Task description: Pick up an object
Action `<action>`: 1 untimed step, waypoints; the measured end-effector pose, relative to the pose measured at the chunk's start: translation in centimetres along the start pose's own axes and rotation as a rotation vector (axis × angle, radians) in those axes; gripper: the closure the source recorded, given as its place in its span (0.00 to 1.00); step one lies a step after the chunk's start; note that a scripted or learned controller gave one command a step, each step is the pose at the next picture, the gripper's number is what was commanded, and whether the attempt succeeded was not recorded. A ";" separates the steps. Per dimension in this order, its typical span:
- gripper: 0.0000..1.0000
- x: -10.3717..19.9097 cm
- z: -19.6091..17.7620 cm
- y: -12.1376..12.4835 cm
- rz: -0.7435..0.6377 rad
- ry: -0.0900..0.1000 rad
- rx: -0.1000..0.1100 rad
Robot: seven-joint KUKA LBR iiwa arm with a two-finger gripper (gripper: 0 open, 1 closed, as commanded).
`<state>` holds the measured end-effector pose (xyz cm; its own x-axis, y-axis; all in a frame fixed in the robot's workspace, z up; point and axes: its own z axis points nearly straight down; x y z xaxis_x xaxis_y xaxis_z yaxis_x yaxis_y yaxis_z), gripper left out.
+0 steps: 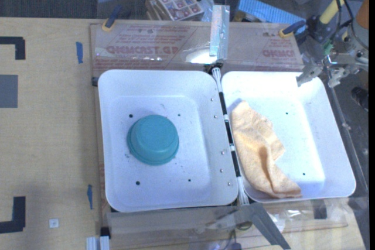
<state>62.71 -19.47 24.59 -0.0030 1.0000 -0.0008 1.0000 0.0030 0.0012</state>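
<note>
The gripper [319, 70] hangs over the right bin's [310, 126] far right corner, tilted down; whether it is spread, I cannot tell. An orange cloth [261, 149] lies along that bin's left wall. A teal bowl [153, 139] sits upturned mid left bin [117, 96].

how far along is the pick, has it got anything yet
Nothing looks picked yet. The teal bowl sits upside down in the left bin, and the orange cloth lies crumpled along the left side of the right bin. The gripper is at the right bin's far corner, apart from both. Left: reaching an object, grasping and lifting it.
</note>
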 end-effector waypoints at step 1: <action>0.00 3.8 10.7 -3.4 -0.172 0.000 0.000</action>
<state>59.34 -15.71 13.88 -0.1737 0.9848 -0.0008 0.9848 0.1737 0.0013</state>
